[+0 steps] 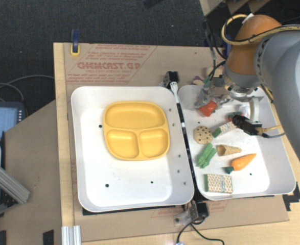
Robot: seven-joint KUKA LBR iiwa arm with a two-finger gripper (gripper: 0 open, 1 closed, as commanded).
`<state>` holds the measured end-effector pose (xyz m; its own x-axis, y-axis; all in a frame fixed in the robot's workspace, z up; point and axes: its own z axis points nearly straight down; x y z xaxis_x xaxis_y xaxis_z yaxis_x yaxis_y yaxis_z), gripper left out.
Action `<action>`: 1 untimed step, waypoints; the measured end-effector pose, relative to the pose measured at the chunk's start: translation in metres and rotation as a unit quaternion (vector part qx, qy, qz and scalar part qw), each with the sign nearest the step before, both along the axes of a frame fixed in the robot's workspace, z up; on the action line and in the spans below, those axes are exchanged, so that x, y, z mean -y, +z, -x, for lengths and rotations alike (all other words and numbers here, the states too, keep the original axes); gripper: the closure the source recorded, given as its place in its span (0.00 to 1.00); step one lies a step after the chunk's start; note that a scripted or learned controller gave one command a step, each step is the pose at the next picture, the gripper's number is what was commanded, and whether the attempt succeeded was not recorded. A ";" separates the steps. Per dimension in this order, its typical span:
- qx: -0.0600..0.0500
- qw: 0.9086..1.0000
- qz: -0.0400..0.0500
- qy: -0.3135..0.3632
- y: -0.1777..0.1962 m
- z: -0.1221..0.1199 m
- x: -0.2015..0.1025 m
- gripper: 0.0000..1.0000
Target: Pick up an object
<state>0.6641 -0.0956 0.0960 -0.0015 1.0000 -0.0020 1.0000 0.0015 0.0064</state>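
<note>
Gripper (209, 97): low over red piece (208, 108); you can't tell its opening or hold.
Risk: piece near right bin (277, 188) wall; a grasp may slip off.

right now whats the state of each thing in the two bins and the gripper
yellow divided plate: flat in the left bin, compartments bare
red piece: in the right bin, beside the gripper
cookie: lying flat
green pod: lying loose
ice cream cone: on its side
carrot: on its side
patterned packet: lying flat
</note>
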 end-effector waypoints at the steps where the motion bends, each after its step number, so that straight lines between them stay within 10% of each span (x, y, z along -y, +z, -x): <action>1: -0.003 1.000 -0.003 0.002 0.093 0.052 -0.076 1.00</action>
